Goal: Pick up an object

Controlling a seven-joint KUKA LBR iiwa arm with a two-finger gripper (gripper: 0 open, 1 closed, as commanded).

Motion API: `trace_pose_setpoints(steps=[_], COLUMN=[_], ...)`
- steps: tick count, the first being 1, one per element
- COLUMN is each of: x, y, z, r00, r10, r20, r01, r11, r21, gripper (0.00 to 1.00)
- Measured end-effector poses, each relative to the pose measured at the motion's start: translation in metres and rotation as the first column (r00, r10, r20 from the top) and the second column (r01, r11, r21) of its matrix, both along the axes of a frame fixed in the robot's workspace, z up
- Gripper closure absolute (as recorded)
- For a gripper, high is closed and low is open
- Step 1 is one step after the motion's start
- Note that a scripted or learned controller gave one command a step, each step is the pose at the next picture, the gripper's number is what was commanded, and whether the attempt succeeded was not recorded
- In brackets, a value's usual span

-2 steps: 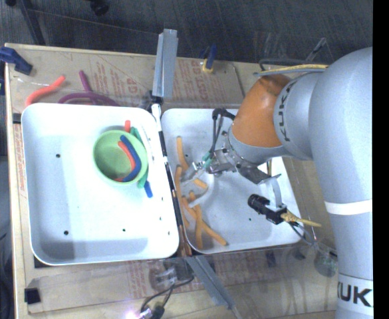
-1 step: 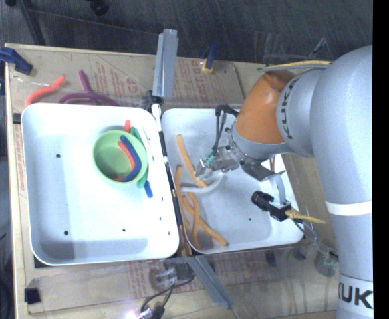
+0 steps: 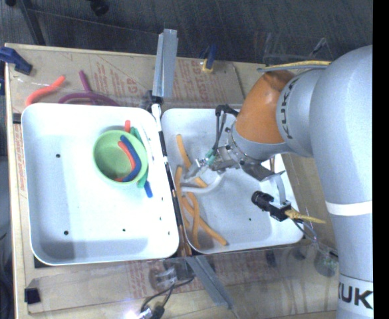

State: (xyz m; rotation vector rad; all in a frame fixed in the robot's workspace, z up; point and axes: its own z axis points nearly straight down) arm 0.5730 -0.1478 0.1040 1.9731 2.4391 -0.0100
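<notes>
Orange strips (image 3: 195,212), long and thin, were seen lying in the right bin (image 3: 247,241), bunched along its left wall and running from near the top toward the bottom edge; one strip (image 3: 181,149) lay apart at the upper left, tilted. Just beside these, approx. mid-bin, the gripper (image 3: 197,173) was lowered into the bin w/ its tips near or on the strips. Finger spacing couldn't be made out, as metal parts and pale bin floor blended together; nothing was seen held. A small teal bit (image 3: 209,157) was noted by the wrist hardware.

The arm (image 3: 294,121), grey w/ orange band, was stretched in from the right and covered much of the bin's upper right. A black fitting (image 3: 268,203) w/ a thin yellow piece was seen over the bin's right side, below the wrist.

In the left bin (image 3: 61,231), well apart from the gripper, a green bowl (image 3: 119,157) was placed right of centre, w/ red and blue curved pieces (image 3: 133,155) inside it and a small blue piece (image 3: 147,190) just beside its lower right rim.

Behind the left bin, on the bench (image 3: 114,274), an orange-red piece (image 3: 44,90) and a purple loop (image 3: 88,98) were lying. A grey metal bar (image 3: 165,62) was standing between the bins at the rear; a blue clamp (image 3: 13,58) was fixed at the far left corner.
</notes>
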Motion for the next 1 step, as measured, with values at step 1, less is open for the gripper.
trace_pose_setpoints(steps=[1], x=[0.0001], y=[0.0001], z=[0.0097], r00=[1.000], r10=[0.007], r20=[-0.002], r01=[-0.007], r11=[1.000], r21=[-0.003], gripper=[1.00])
